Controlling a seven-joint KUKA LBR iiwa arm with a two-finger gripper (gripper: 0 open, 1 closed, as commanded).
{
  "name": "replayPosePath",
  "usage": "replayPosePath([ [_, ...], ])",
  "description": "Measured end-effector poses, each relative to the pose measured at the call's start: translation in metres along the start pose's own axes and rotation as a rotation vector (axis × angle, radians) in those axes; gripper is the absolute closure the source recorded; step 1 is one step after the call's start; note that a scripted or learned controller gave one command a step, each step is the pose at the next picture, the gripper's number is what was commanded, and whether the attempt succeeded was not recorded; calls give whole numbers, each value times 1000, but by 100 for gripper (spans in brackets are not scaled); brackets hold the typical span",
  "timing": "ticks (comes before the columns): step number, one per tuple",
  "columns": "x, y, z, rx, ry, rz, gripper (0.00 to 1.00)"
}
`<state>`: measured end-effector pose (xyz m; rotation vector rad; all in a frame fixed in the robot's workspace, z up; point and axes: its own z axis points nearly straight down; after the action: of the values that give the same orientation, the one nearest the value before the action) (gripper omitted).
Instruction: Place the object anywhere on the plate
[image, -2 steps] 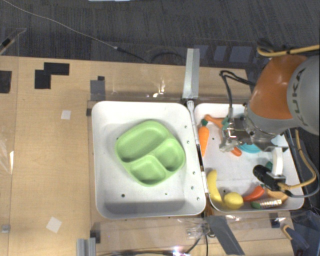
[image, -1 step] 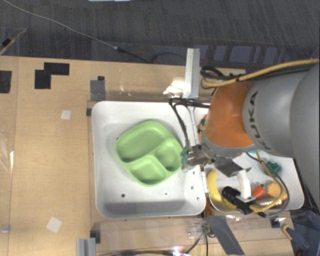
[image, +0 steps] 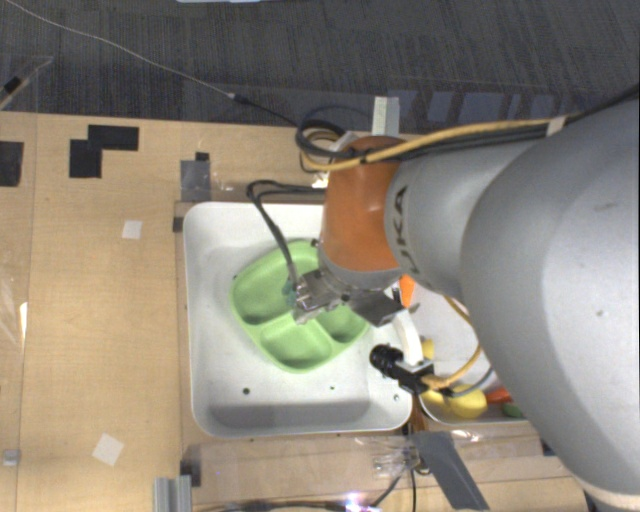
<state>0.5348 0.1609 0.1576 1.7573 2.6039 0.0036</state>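
Wooden boards make up the surface (image: 90, 330), with dark carpet beyond its far edge. Across the right of the view reaches the grey arm (image: 520, 260), its orange band (image: 362, 220) hanging over the left white bin (image: 215, 400). Inside that bin lies the green plate (image: 262, 290), a divided dish with shallow compartments, its right part covered by the wrist. The gripper (image: 312, 297) sits low over the plate's middle; whether it is released or clenched I cannot tell, and nothing can be made out in it.

Beyond the wrist, at the near edge of the right bin (image: 470, 422), a small heap shows: a yellow, banana-like piece (image: 462, 402), with an orange bit (image: 407, 292) higher up. Which of them is the task's object I cannot say. Judging by looks, they are light toy items of smooth plastic, stiff and rather slippery. The curved yellow piece would be best taken across its narrow middle, squarely, or it may roll out.
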Motion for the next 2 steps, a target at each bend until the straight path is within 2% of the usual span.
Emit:
replayPosePath([
  [1, 24, 48, -101, -7, -2, -271, 100],
  [2, 24, 47, -100, -4, -2, -272, 0],
])
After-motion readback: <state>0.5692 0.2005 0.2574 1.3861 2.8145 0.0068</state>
